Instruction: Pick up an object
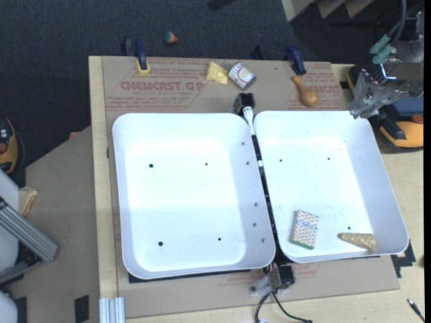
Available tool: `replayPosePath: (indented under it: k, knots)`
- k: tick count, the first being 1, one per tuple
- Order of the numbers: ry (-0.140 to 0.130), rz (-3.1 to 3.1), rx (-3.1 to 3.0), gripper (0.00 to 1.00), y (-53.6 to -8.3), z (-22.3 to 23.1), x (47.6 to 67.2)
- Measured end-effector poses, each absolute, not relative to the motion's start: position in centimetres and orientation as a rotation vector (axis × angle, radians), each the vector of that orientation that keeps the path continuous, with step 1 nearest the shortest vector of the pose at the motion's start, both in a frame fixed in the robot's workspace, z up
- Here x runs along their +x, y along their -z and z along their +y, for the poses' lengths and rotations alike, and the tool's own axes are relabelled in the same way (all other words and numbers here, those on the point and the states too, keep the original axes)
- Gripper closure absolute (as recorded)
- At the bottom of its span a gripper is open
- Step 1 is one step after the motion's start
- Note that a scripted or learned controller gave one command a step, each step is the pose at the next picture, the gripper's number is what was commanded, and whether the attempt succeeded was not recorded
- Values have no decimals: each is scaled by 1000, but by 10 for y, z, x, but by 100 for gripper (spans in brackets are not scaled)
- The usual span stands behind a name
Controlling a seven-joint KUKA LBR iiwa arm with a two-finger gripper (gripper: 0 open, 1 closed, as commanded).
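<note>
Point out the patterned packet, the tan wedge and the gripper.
Packet [305, 229]: camera view, middle of its patterned top face.
Wedge [357, 239]: camera view, middle of the tan piece, in the right bin's near corner.
Gripper [363, 104]: camera view, at the fingertips, above the right bin's far corner.

The arm is seen at the upper right of the camera view, entering from the right edge. The gripper [359, 106] is positioned at the arm's left end and is pointed down and to the left. A green fitting and dark cables are carried above the wrist. Nothing is seen held at the gripper.
</note>
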State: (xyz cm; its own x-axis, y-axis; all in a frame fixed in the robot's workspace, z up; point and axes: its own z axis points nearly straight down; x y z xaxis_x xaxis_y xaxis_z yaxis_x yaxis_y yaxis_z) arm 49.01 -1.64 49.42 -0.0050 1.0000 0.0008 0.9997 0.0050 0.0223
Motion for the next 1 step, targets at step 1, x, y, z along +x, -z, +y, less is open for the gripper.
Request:
replayPosePath:
  k: [1]
  knots:
    - [11, 2236, 2218, 100, -400, 63, 521]
